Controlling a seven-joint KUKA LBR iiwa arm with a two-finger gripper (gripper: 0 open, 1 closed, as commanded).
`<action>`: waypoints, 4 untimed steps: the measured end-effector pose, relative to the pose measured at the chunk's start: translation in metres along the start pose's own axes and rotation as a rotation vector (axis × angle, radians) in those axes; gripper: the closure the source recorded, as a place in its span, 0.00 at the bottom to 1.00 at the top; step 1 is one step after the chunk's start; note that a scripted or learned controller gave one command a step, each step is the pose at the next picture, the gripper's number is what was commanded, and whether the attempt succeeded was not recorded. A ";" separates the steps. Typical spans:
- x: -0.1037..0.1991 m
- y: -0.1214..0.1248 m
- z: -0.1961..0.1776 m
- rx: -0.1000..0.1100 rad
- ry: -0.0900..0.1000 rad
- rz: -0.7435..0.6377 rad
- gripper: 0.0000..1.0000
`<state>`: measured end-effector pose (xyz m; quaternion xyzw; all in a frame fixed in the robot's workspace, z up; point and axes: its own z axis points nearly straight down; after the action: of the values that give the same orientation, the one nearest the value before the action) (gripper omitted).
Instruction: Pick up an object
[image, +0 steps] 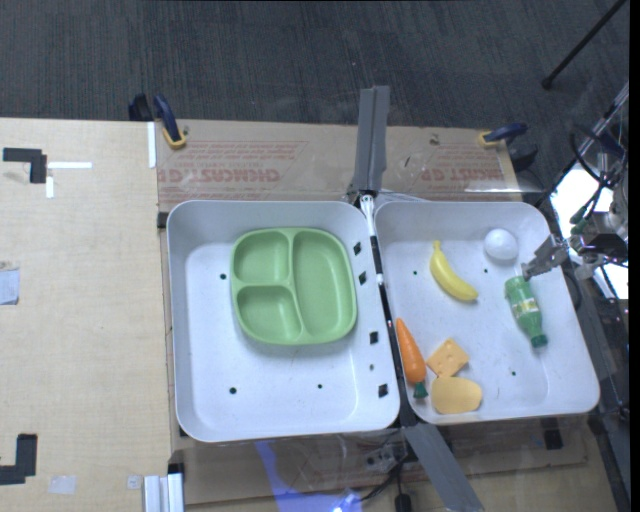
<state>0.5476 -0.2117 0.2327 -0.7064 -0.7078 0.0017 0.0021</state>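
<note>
Green bottle (524, 310) lies just below the fingers (541, 262), whose spread I cannot tell.

2 white bins (190, 330), 1 green plate (295, 287), 1 banana (451, 274), 1 carrot (409, 352), 1 bottle (525, 309), 1 ball (500, 242), 1 cheese wedge (448, 357).

Only readable-ish thing is the red print on the cardboard sheet (335, 165) just behind the two white bins (190, 330); it sits upside down, looks like "CHEMGLASS" repeated on both halves; smaller lines under it are way too blurry to make out.
</note>
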 end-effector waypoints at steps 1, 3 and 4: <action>0.017 0.037 0.000 -0.001 -0.001 0.013 0.00; 0.117 0.054 0.143 -0.002 -0.001 -0.064 0.00; 0.116 0.054 0.136 0.002 -0.001 -0.062 1.00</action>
<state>0.6004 -0.0956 0.0963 -0.6842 -0.7293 0.0025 0.0025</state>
